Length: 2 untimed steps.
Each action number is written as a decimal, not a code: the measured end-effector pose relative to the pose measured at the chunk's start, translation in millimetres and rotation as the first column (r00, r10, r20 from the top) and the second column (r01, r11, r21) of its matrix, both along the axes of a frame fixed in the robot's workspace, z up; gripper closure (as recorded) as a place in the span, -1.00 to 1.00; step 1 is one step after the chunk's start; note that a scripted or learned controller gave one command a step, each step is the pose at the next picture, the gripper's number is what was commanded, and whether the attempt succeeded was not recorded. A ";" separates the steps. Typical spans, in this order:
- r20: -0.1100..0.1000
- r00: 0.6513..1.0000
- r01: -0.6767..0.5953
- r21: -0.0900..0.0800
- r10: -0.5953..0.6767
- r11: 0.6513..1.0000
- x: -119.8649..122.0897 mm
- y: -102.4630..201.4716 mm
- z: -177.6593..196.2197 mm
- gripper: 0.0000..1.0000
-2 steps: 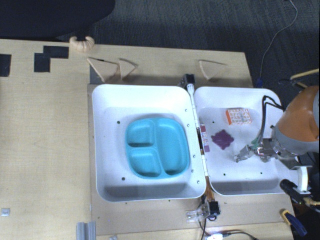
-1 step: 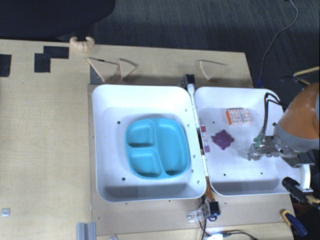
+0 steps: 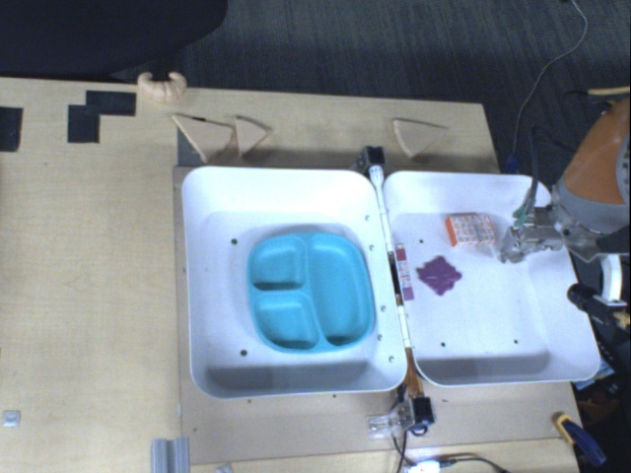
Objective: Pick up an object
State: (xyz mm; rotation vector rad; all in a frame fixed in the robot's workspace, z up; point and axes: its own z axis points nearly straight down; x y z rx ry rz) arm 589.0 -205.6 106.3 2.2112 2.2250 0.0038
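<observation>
Objects for pick, right bin (image 3: 562,353): 2 total. 1x small orange-and-white packet (image 3: 470,229), lying flat toward far side of bin floor. 1x purple piece (image 3: 439,275), flat, ragged outline, nearer and left of packet, the two apart w/ bare white floor between. Purple piece sits near the bin's left wall, close to the divider strip (image 3: 397,264) btwn bins; a red/white label is on that strip just left of it.

Left bin (image 3: 212,363): 1x blue compartment tray (image 3: 311,289), 3 sections, roughly centred, white floor showing on all sides.

Bins: 2, side by side, touching along centre edge.

Gripper (image 3: 515,244) low over right bin, just right of packet, fingertips near the packet's right end. Fingers look metal, small in frame; cannot tell if apart or together, nothing seen between them. Arm enters from right, orange band at the frame edge.

Open room: near half and right half of right bin floor bare. Packet has room on far and left sides; purple piece tight only on its left.

Bench around bins: tan board, 3 triangular cut-outs along far edge.
</observation>
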 end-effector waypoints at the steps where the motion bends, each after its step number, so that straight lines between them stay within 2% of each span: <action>1: -0.002 1.000 0.000 0.001 0.000 1.000 -0.4 0.1 -0.4 -1.00; 2: 0.001 1.000 0.003 0.000 -0.003 1.000 -58.3 44.4 -19.4 -1.00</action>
